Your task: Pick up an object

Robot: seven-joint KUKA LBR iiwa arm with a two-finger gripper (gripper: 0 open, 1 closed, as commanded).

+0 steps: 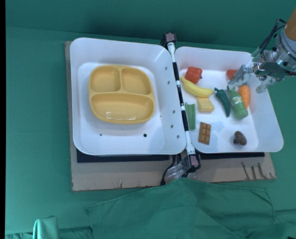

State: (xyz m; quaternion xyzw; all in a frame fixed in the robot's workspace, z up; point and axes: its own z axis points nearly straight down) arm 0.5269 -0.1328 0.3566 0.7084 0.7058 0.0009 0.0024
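My gripper [248, 83] hangs over the far right part of the right bin [267, 133], its fingers spread open with nothing between them. Just below it lie an orange carrot [245, 95] and a light green bottle [238, 105]. A dark green chili [222, 101] lies left of the bottle, and a small red piece [231, 73] is partly hidden behind the left finger. The same bin also holds a red pepper [193, 74], a banana [195, 88], a yellow block [205, 104], a green bean pod [190, 115], a brown waffle square [204, 133] and a brown lump [239, 139].
The left bin [83, 133] holds a yellow divided plate [121, 93]. A raised divider with black clamps [180, 101] runs between the bins. Green cloth [188, 208] bunches up in front of the bench.
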